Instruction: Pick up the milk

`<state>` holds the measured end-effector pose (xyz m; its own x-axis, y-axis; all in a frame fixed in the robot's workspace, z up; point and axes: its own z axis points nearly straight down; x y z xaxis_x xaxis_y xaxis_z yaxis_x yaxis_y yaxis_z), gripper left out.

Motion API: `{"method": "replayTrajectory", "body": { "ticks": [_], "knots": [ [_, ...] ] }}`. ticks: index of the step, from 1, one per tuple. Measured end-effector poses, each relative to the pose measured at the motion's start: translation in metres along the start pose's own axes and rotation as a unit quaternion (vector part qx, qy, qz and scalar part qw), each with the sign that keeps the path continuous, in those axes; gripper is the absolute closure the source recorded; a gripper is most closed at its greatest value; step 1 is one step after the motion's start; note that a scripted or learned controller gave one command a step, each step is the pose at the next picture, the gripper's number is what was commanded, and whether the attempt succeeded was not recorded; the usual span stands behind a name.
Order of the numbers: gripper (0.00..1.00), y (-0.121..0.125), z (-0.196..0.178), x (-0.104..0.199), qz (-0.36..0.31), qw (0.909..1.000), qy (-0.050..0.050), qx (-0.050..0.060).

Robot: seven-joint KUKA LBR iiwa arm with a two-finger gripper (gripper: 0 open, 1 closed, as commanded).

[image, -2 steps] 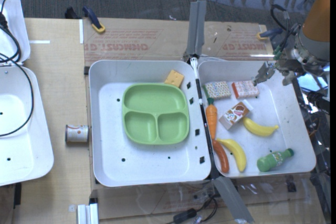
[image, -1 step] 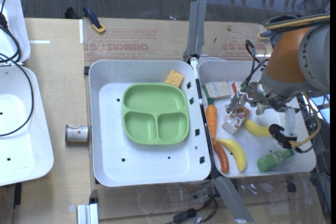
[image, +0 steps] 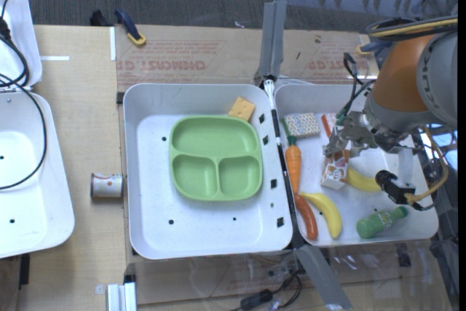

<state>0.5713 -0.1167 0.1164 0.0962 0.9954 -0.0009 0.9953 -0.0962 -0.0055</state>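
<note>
Grey arm (image: 426, 73) with its orange band hangs over the right bin (image: 419, 229). Left of that bin, the other bin (image: 145, 229) holds a green tray (image: 216, 156). Inside the right bin, the gripper (image: 339, 151) sits on the milk (image: 334, 175); whether its fingers clasp the carton, I cannot tell.

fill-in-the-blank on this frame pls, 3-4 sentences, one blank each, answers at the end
1. The green divided plate lies in the ____ bin.
2. The cheese wedge sits just beyond the plate's far ____ corner.
3. The milk carton lies in the right bin, directly under the ____.
4. The carrot lies along the right bin's ____ wall.

Missing words: left; right; gripper; left
</note>
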Motion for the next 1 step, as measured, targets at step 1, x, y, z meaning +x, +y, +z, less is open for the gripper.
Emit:
{"method": "replayTrajectory", "body": {
  "ticks": [1],
  "knots": [
    [1.0,-0.0742,-0.0746,0.0285,-0.166,0.9861,0.0,-0.001]
  ]
}}
